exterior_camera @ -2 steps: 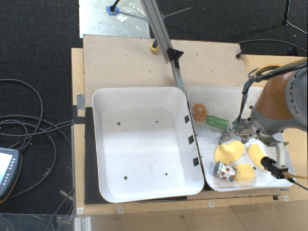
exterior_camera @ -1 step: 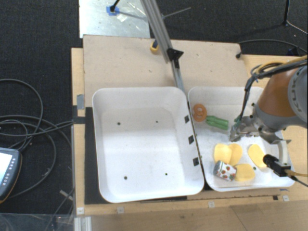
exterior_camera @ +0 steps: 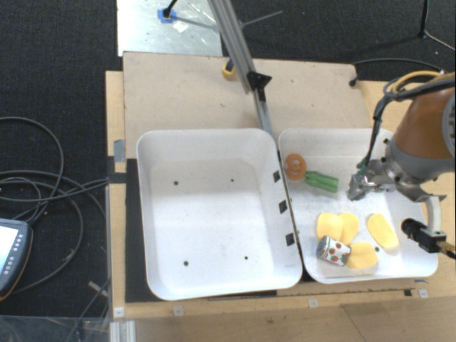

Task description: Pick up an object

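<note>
1. Two shallow white plastic bins sit side by side on my table; the left bin is bare white floor, while the right bin carries all the candidates for picking.
2. In the right bin I count a round orange disc-like piece near the dividing wall, a green cylindrical piece just beside it, several pale yellow rounded pieces toward the near side, another yellow oval a little apart from them, and a small white patterned can lying tilted against the yellow cluster.
3. My end effector hangs over the right bin, between the green piece and the yellow oval, near both but touching neither as far as I can see.
4. I cannot tell its state: the metal tip is small and blurred from this angle, and I will not guess. Nothing is visibly caught in it.
5. My judgement of progress: the reach into the bin is done, but the pick itself is not. Every object lies on the bin floor, none lifted.
6. What is left, as I read it: settle on one target, most likely the green piece or a yellow one nearby, descend, grasp and raise it clear.
</note>
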Robot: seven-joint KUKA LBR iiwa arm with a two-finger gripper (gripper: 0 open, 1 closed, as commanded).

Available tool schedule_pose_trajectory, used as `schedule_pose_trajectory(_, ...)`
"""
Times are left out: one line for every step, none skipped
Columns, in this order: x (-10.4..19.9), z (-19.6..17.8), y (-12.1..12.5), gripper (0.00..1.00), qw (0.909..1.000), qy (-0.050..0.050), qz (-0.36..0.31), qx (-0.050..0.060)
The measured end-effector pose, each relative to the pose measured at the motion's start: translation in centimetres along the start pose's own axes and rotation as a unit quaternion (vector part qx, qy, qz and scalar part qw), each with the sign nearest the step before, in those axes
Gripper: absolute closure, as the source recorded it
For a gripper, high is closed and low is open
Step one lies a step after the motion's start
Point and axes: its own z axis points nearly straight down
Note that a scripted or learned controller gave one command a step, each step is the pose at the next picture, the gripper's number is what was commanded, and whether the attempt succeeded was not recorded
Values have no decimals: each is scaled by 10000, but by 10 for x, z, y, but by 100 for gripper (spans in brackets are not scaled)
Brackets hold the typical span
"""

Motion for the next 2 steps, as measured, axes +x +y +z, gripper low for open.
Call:
schedule_pose_trajectory(1, -65, 2, 100, 10000, -5, -4, -15)
schedule_pose_trajectory(8, -126, 3, 100, 10000, -5, -6, -16)
